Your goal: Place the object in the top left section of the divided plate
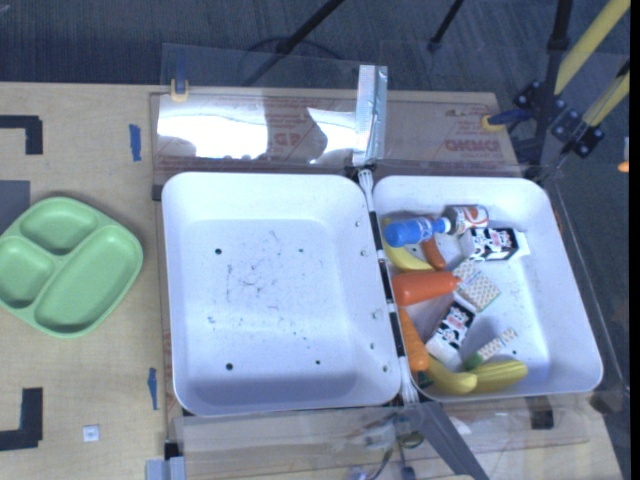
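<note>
A: Plate location?

B: Sat on the wooden bench, left of both bins. Green divided plate, three sections, clear of the left bin, not touching it.

A: And the object?

B: Could not tell which item counted as the object. Found all the loose items piled in the right bin, well apart from the plate, with the whole left bin between.

A: Listed?

B: Blue bottle lying on its side near the bin's upper left. Small can just right of it, touching or nearly so. Black-and-white carton below the can. Yellow banana under the bottle. Orange carrot lying across the middle, against the dividing wall. Waffle-patterned piece at the carrot's right end. Second black-and-white carton lower down, tilted. Second banana along the bottom edge. Another orange piece along the wall; could not make out what.

A: Left bin?

B: White, scuffed floor, a few dark dots.

A: Pincer state?

B: Could not tell. Spread or pressed together, nothing to judge from.

A: Anything behind the bins?

B: Clear plastic panel standing along the back, catching glare.
</note>
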Robot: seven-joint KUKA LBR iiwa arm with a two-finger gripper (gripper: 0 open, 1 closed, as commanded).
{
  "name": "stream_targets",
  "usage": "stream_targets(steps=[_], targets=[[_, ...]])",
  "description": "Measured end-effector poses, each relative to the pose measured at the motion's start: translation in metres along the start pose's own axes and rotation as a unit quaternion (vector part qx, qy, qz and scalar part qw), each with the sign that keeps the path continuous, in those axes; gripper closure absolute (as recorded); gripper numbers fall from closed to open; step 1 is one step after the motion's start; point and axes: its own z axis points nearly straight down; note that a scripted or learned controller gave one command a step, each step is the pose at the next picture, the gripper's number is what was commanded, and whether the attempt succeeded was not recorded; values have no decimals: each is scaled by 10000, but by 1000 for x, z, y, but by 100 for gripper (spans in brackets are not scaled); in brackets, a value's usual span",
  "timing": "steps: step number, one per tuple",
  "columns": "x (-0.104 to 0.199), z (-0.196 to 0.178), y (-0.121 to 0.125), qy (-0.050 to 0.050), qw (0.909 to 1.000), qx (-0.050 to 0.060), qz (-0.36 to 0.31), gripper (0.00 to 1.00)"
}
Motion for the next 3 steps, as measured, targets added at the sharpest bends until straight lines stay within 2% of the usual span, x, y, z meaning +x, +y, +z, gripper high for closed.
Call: stream_targets(steps=[1,2,3], targets=[[-21,13,-1,50,9891,-1,1474,100],[8,13,8,71,9952,-12,971,100],[-16,13,-1,53,9719,6,2353,100]])
